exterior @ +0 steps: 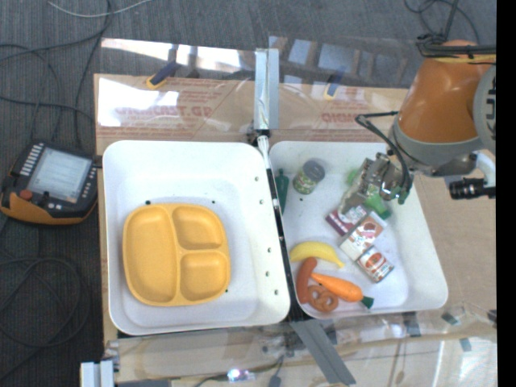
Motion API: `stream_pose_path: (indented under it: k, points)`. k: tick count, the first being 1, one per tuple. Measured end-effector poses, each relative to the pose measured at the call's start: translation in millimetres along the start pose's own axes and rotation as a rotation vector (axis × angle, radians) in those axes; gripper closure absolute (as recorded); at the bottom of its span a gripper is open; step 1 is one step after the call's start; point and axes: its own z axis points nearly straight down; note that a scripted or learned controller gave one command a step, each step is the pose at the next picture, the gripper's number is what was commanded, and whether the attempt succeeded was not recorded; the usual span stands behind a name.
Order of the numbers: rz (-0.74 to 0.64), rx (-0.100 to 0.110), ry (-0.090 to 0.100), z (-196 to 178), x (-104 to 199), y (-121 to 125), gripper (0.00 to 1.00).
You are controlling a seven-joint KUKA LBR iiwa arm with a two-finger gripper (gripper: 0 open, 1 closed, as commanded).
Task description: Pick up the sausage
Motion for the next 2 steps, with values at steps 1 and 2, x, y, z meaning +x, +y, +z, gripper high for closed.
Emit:
stream_pose_path:
  k: [1,2]
  points:
    - [-0.5,0.001,-0.001,8,19,-105,1.0]
    - [-0.638,0.0,-0.001,26,27,-136,1.0]
